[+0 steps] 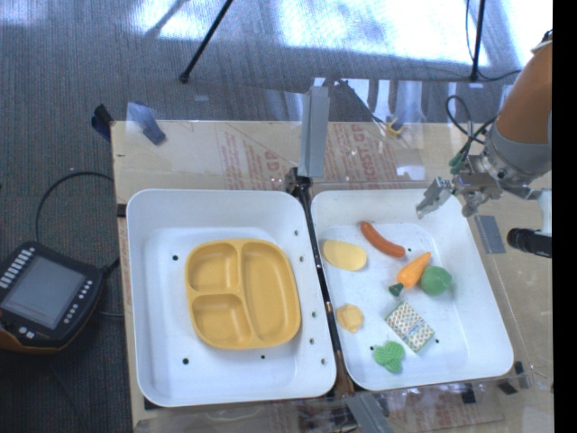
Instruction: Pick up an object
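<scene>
Arm: grey with orange band, reaching in from 3 o'clock side, wrist above upper right corner of right bin.
Gripper: fingers spread wide, nothing between them; poised over right bin's rim at about 1 o'clock, apart from every object.
Right bin: shallow, white, holding seven small items.
Sausage: orange-red, lying slantwise at 12 o'clock of bin floor, nearest item to gripper.
Yellow oval piece: flat, at 10 o'clock of bin floor, just left of sausage.
Carrot: orange, tilted, green end toward 7 o'clock; at bin centre, touching or just beside green ball.
Green ball: round, at 3 o'clock of carrot.
Small yellow piece: at 8 o'clock of bin floor, near left wall.
Patterned packet: small rectangular block, turned diagonally, at 6 o'clock of carrot.
Broccoli: green, at 6 o'clock of bin floor, just beside packet.
Left bin: white, bearing plate in middle.
Yellow plate: three compartments, nothing in them.
Pendant: handheld screen unit on floor at 9 o'clock of bench.
</scene>
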Controlling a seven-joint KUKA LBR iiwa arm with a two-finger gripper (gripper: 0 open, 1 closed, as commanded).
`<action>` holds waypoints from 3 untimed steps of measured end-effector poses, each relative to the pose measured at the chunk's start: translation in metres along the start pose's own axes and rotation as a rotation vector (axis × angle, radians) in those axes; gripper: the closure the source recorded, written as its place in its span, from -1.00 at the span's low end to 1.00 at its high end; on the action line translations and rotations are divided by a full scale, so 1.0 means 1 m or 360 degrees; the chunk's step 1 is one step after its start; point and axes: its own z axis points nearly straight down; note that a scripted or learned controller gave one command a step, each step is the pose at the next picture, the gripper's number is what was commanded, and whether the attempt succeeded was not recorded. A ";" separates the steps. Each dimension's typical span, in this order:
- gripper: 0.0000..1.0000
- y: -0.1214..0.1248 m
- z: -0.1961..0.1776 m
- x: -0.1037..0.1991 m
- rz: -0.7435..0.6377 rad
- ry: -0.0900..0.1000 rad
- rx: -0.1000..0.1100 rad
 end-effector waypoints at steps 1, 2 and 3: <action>-1.00 0.000 0.114 0.015 -0.0148 0.0002 0.0006; -1.00 -0.086 0.112 0.005 0.0092 0.0001 0.0005; 1.00 -0.086 0.103 0.004 0.0100 0.0005 0.0005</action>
